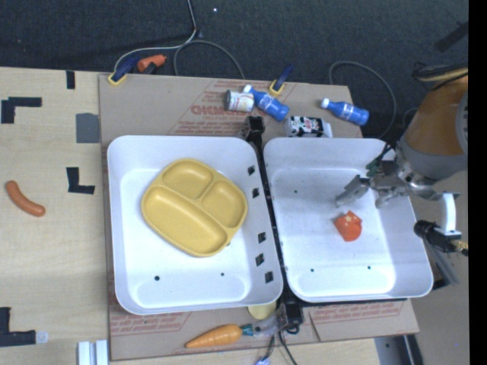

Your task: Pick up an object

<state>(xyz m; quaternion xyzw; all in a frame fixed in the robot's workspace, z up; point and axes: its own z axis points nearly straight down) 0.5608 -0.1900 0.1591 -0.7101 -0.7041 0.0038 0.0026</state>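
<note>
I see the gripper (364, 191) with fingers spread and empty just above the small red object (348, 226) in the right bin (411, 280); it looks light, rounded and slippery, so grasp across its middle.

Two bins sit side by side on the surface (46, 280). The left bin (129, 280) holds a divided plate (195, 206). The right bin (319, 280) holds a tomato (348, 226), with the claw (364, 192) just beyond it. Two bottles (259, 101) lie behind the bins. A carrot (214, 336) lies in front, a sausage (24, 198) far left.
</note>
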